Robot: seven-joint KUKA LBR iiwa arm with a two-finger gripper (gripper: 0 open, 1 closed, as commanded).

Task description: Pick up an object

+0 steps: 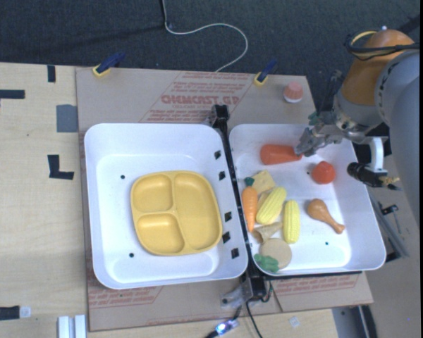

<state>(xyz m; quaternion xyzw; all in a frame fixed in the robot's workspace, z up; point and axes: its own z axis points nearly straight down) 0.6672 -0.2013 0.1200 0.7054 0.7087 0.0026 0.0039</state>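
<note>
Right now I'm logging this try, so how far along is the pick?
Done: the arm has reached into the right bin, and the gripper sits low at the end of the orange-red sausage-shaped piece. In hand: nothing that can be confirmed; whether the jaws grip it cannot be made out. Left: close on it and lift. The piece lies on the bin floor, like the tomato and drumstick.

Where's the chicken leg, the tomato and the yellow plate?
chicken leg (324, 214): camera view, on its meaty middle, in the right bin.
tomato (323, 172): camera view, on its round red center, right bin.
yellow plate (175, 212): camera view, on the ridge between its compartments, left bin.
</note>
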